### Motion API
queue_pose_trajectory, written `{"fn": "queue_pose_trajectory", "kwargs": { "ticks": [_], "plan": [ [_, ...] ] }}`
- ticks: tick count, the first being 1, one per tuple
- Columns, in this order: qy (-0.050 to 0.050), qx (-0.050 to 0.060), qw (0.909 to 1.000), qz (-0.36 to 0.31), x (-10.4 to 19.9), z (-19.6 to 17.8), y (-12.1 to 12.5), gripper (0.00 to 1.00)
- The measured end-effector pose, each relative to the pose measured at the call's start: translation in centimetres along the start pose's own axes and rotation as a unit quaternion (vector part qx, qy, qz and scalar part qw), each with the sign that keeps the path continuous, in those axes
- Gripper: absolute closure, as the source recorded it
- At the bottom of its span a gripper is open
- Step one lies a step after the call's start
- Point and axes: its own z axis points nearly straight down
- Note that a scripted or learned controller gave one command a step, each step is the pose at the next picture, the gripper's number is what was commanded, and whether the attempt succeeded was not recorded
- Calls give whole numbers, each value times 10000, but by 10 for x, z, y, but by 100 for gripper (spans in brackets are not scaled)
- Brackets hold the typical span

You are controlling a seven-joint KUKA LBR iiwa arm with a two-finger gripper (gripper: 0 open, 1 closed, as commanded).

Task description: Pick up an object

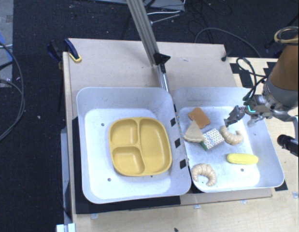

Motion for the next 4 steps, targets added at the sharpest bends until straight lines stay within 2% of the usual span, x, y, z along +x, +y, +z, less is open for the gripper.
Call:
{"fn": "queue_pose_trajectory", "kwargs": {
  "ticks": [1,2,3,4],
  "plan": [
    [-2,-8,10000,-2,0,-1,1,0],
    [6,20,10000,7,3,58,-9,0],
    [-47,-82,10000,18,-1,101,-5,0],
    [-91,-164,9998,20,-3,86,-1,100]
  ]
}}
